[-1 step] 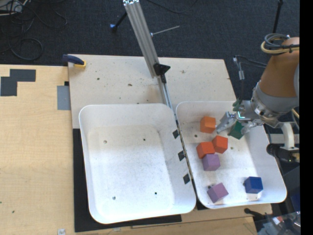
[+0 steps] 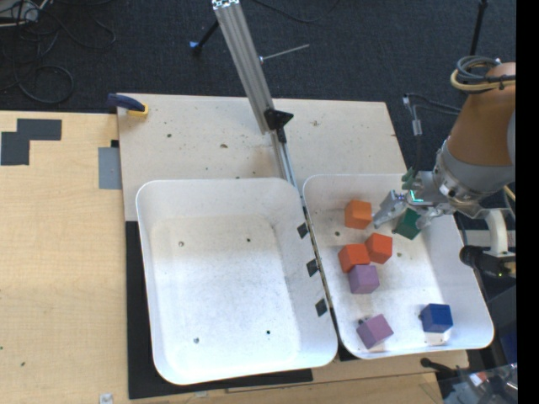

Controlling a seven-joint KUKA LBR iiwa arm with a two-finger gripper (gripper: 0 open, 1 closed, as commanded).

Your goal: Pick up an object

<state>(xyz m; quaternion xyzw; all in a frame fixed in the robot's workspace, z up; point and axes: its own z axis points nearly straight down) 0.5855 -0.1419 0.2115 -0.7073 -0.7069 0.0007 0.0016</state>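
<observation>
Nearest the camera, at six o'clock in the right bin [image 2: 476,331], a purple cube [image 2: 374,330] rests close to the front rim, and a blue cube [image 2: 436,317] sits near the four o'clock corner, well apart from it. A little further in, toward the bin's middle, a second purple cube [image 2: 363,278] lies touching, or all but touching, an orange cube [image 2: 353,257] just beyond it; another orange cube [image 2: 380,247] sits close beside these at about two o'clock from them. Further still, at eleven o'clock in the bin, a third orange cube [image 2: 358,214] stands alone. The left bin [image 2: 152,251] lies beside the right bin on the pale surface [image 2: 194,137].

At the bin's one o'clock, the pincer [image 2: 402,215] hangs low above the bin floor, and a dark green block [image 2: 408,225] shows right at its tip. The block seems to sit between the fingers, but they are small and blurred here, so I cannot tell whether they are clenched on it or merely beside it.

As a judgement: the approach looks done, with the pincer down at its chosen object. What is left is a confirmed grip and the lift clear of the bin; nothing here shows the block off the floor yet.
</observation>
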